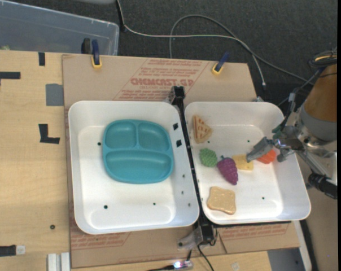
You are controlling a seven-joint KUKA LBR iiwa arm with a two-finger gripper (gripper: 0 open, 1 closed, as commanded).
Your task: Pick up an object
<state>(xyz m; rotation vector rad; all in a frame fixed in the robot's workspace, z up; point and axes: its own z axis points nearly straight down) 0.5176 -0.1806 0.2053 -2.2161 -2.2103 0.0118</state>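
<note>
The right bin [272, 113] holds several toy foods. A waffle wedge [202, 129] lies at its far left, with a green broccoli piece [209, 157] and purple grapes [228, 170] below it. A yellow block [244, 164] sits mid-bin and a slice of toast [222, 200] near the front. An orange piece [267, 159] rests on the bin floor near the right wall. My gripper [266, 155] is low over that orange piece and open, one grey finger [258, 150] slanting left toward the yellow block, the other on the piece's right side.
The left bin [80, 168] carries a teal divided plate [138, 151]. A black divider [184, 145] runs between the bins. Cables arc over the cardboard behind the right bin. The arm's orange band [323, 97] stands above the right wall.
</note>
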